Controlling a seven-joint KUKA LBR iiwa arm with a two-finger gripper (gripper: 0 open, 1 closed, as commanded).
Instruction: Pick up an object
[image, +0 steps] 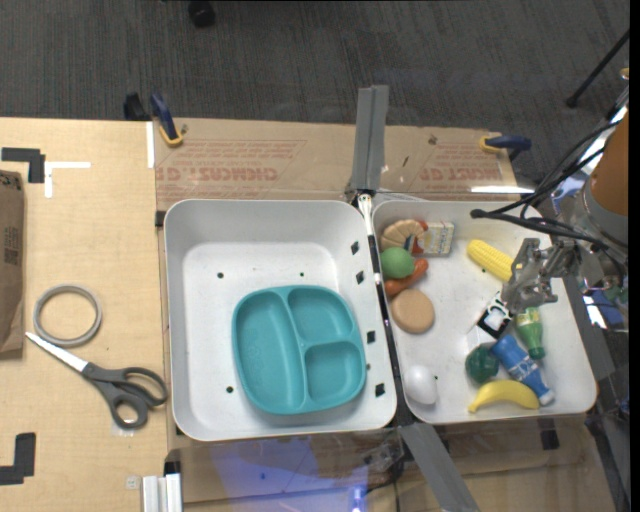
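My gripper (522, 288) hangs over the right bin (455, 405), near its right side. Just below and to its left lies a small black-and-white box (492, 320). A green bottle (530, 333) and a blue bottle (522, 366) lie right under it, and a yellow corn cob (489, 258) sits to its upper left. Nothing shows as held by the gripper.
The right bin also holds a banana (505, 397), a dark green piece (482, 362), a white egg (420, 384), a brown round cookie (412, 311), a green ball (397, 262) and bread (403, 234). A teal divided plate (298, 348) lies in the left bin (190, 300). Scissors (105, 380) and a tape roll (67, 314) rest on the bench at left.
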